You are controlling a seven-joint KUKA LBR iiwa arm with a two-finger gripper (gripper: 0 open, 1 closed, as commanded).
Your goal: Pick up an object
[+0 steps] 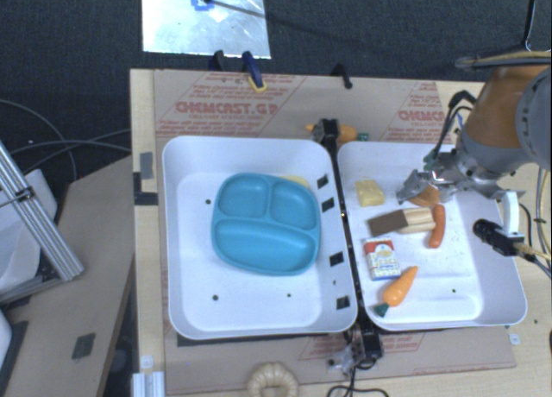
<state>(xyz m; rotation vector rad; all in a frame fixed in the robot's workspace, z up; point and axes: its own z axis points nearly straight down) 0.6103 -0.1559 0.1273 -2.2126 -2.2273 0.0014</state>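
The right bin [496,300] holds several small objects. A pale yellow block [371,192] lies near its far left. Closer in are a wooden brush with a dark head [399,223], a red sausage [437,226], a small red and white box [382,259] and an orange carrot [398,286]. My gripper [417,188] hangs low over the far middle of this bin, just right of the yellow block and just above the brush's wooden end. Nothing is visibly held in it.
The left bin [185,300] carries a blue divided plate [266,223], with a yellowish thing [298,181] peeking out behind it. A black part [495,236] juts over the right bin's right side. A yellow object [346,134] rests beyond the bins, by the divider.
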